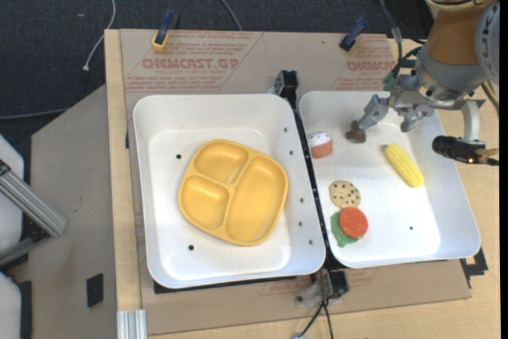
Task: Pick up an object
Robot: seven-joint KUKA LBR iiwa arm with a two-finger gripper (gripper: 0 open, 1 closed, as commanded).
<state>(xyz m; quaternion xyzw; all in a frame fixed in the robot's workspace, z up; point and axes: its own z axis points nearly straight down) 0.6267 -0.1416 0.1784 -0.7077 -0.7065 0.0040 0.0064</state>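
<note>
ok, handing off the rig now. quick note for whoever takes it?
Gripper: open, low over the right bin's back edge, holding nothing.
Right bin: small brown piece by the fingers, corn, cookie, tomato, cupcake at the left wall.
Left bin: yellow tray.
Done: nothing picked.
Left: close on one object, lift it.
</note>
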